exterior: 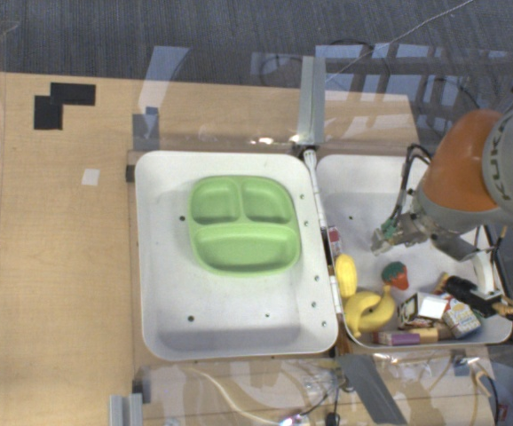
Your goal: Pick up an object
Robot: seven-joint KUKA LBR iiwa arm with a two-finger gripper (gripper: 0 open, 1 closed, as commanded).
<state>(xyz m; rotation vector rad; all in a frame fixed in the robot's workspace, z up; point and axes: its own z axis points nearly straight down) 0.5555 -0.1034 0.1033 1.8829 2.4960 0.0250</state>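
One fixed camera above the bench, looking down at a slant, set well back, left bin near centre, right bin toward the right edge, grey floor along the far side

No legible txt, labels or nos. anywhere.

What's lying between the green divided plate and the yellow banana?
In the camera view, between the green divided plastic plate and the yellow banana lie bare white bin floor and the two bins' adjoining rims.
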